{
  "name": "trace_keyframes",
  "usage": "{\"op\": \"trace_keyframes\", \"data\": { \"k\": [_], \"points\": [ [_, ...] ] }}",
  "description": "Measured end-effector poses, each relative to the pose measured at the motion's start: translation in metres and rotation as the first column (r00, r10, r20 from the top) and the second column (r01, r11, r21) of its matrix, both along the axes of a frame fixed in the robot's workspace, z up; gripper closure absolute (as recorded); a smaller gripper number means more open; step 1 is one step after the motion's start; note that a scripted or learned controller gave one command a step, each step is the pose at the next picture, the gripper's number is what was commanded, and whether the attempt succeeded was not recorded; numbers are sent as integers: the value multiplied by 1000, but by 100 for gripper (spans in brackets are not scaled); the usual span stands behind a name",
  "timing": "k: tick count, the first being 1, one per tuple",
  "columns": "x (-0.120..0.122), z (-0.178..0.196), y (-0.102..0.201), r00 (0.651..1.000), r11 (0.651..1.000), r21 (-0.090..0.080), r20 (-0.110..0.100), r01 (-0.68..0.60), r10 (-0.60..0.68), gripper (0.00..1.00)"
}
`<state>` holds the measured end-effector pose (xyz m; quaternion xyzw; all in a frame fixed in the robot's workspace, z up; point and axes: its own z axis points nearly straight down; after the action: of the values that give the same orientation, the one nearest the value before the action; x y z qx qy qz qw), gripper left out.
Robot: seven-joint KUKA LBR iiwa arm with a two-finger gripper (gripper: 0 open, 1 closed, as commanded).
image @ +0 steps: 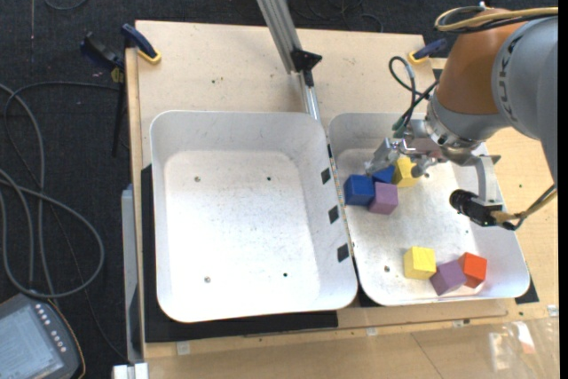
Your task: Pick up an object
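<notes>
Yellow block (405, 170) sits upper right bin (497, 266), you see it at the end effector (397, 157) tips | blue cube (358, 190), purple cube (384, 199) just beside | grip state: you cannot tell | left bin (235, 133) alongside on the worktop (222, 58)

6 blocks (384, 198) lie in the right bin (501, 280), beside the left bin (169, 191)

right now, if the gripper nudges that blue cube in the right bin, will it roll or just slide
Probably slide: the blue cube has flat faces and sits flat on the bin's smooth white floor. It looks rigid. It touches a purple cube, so a push may shove that too.
</notes>
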<state>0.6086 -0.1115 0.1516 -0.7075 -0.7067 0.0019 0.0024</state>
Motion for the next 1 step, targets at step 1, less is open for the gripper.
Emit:
{"op": "trace_keyframes", "data": {
  "k": [1],
  "points": [
    [7,-26,-2,1000,1000,-6,29,-1,1,0]
  ]
}}
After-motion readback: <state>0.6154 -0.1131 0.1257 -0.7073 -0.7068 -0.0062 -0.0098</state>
